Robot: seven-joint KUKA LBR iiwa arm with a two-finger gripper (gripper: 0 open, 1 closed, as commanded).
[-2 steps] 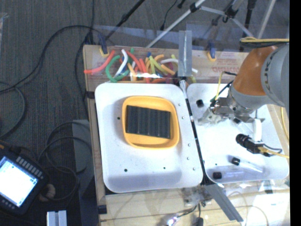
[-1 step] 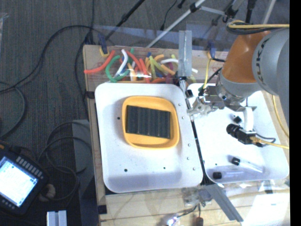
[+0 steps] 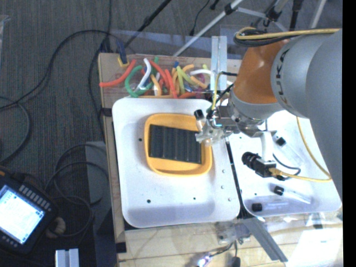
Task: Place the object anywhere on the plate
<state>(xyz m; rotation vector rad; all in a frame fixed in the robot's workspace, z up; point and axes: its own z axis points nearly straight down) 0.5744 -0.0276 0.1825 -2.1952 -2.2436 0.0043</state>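
Observation:
A yellow plate [image 3: 177,168] with a dark ridged centre [image 3: 173,143] lies in the left white bin [image 3: 167,204], toward its back. My gripper [image 3: 204,131] hangs over the plate's right rim, close to the wall between the two bins. The wrist hides whatever may be between its tips. In the right bin [image 3: 328,199] a clear pen-like object with a black cap [image 3: 279,206] lies near the front edge. A small black piece [image 3: 277,191] rests just behind it.
Another small dark item [image 3: 280,141] lies in the right bin under the arm. A tangle of coloured cables [image 3: 161,77] runs along the bench behind the left bin. A lit tablet [image 3: 16,210] sits on the floor at far left.

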